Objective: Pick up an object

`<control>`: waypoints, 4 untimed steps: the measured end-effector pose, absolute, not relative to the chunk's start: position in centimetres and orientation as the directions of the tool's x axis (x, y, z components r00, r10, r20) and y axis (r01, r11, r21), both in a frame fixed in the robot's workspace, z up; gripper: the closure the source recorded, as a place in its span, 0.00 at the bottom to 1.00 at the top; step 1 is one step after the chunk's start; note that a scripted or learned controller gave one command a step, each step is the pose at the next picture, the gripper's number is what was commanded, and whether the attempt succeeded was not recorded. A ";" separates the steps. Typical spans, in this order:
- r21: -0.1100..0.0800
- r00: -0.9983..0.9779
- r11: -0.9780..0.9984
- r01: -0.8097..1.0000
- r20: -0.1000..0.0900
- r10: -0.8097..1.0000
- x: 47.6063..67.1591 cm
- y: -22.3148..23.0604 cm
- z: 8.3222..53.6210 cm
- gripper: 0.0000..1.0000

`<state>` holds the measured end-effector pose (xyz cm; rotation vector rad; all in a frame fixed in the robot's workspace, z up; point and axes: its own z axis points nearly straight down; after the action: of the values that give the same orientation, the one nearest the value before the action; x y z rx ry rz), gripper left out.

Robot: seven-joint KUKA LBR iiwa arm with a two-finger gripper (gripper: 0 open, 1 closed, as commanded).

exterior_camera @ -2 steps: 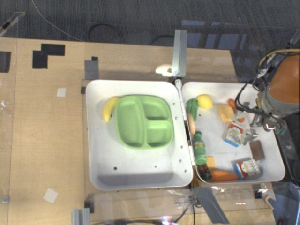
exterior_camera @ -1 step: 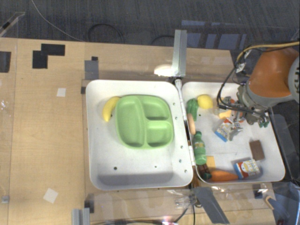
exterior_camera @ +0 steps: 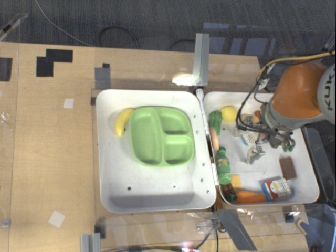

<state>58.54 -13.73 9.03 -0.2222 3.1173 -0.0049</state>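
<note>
- Your grey arm with the orange band (exterior_camera: 296, 91) reaches into the right white bin (exterior_camera: 307, 190) from the right
- The two-finger gripper (exterior_camera: 255, 154) hangs over the bin floor; its metal fingers stand slightly apart with nothing between them
- Just beside it you see a brown rectangular block (exterior_camera: 287, 167), a small red-and-white carton (exterior_camera: 276, 188) and an orange carrot-shaped toy (exterior_camera: 251, 196) (lying along the near wall)
- A green plastic bottle (exterior_camera: 223, 165) and a yellow round fruit (exterior_camera: 228, 113) sit further left
- The left white bin (exterior_camera: 152, 198) holds a green divided plastic tray (exterior_camera: 160, 135) with a yellow banana (exterior_camera: 123, 121) touching its left edge
</note>
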 end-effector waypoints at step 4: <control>-0.024 -0.777 0.777 -0.629 -0.023 -0.629 52.0 -15.4 9.3 0.00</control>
<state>51.97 -15.40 9.27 -1.0385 2.9330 -0.0232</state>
